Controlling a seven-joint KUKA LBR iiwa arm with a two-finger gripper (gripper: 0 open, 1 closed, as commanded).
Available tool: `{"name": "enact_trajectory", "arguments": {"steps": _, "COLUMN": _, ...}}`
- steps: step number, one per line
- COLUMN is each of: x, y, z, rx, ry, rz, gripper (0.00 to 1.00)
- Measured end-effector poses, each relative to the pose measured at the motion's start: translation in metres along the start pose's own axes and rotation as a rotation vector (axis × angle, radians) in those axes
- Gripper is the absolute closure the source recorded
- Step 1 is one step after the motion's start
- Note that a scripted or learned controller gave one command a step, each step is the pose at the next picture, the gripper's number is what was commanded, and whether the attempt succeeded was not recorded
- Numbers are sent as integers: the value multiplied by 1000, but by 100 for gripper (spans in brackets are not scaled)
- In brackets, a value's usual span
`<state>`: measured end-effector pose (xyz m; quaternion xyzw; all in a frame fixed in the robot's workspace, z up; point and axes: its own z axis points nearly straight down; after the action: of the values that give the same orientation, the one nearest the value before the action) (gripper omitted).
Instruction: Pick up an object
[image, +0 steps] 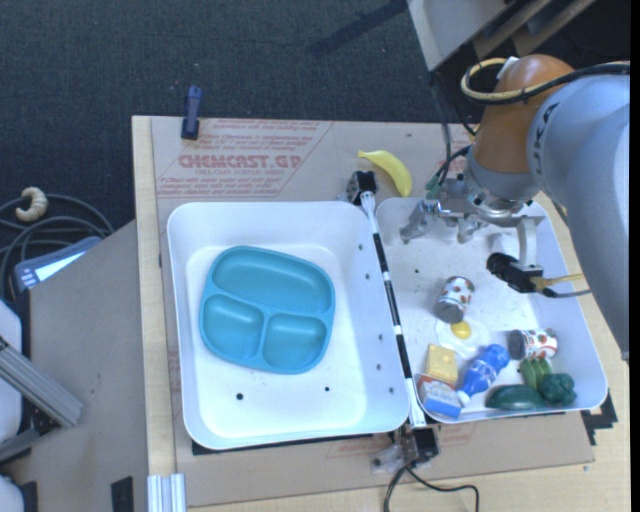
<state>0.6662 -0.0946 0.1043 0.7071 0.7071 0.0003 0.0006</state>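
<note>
1. I am holding the claw (447, 222) at the far end of the right bin (590, 352); I cannot tell whether it is gripping or spread.
2. I am eyeing the small can (455, 296) just below the claw, standing apart from the crowded pile beyond.
3. I am planning a straight descent, centring over the can.

Slanted overhead view of both bins (190, 300)
</note>
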Motion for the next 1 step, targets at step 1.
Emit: {"name": "enact_trajectory", "arguments": {"steps": 1, "x": -16, "y": -64, "z": 14, "rx": 3, "ry": 1, "rz": 1, "gripper": 0}}
